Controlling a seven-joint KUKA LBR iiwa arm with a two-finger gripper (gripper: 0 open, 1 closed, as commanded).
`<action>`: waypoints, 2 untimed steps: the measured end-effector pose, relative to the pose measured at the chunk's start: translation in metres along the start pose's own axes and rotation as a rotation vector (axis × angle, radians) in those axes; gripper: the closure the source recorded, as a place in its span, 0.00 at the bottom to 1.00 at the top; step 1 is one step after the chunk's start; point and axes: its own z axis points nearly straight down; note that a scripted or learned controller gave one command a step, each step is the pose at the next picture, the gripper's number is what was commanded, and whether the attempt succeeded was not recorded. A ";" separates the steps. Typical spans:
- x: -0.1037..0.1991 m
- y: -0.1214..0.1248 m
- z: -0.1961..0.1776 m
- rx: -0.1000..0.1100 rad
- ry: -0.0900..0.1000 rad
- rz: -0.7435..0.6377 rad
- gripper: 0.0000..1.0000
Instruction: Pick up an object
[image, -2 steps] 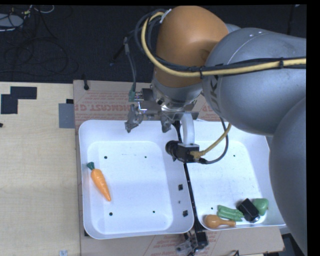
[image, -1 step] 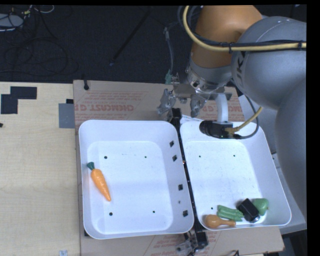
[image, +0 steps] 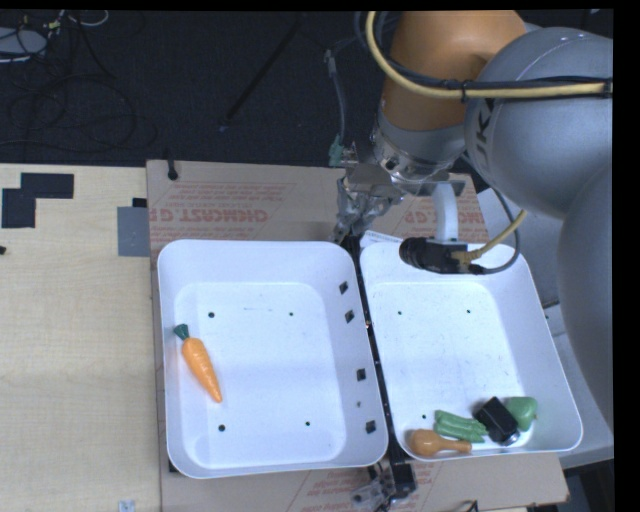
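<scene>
— Grey arm (image: 540, 110): where?
— Reaching from the right, gripper (image: 352, 222) over the far rims where the bins meet; whether it is spread, I cannot tell.
— Objects?
— Carrot (image: 201, 368) in the left bin (image: 250, 262); green and black pieces (image: 497, 418) in the right bin's (image: 520, 300) near corner. Cardboard (image: 250, 195) beneath.

Orange carrot (image: 201, 368), green top, lies diagonally in left bin (image: 250, 262), near left wall.

Left bin (image: 170, 300) wide open apart from carrot (image: 201, 368) at left wall; right bin (image: 545, 330) clutter packs near-right corner, rest clear.
</scene>
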 end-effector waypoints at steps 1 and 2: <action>0.080 0.001 -0.060 -0.009 0.004 -0.006 1.00; 0.125 -0.017 -0.069 -0.002 0.003 -0.004 1.00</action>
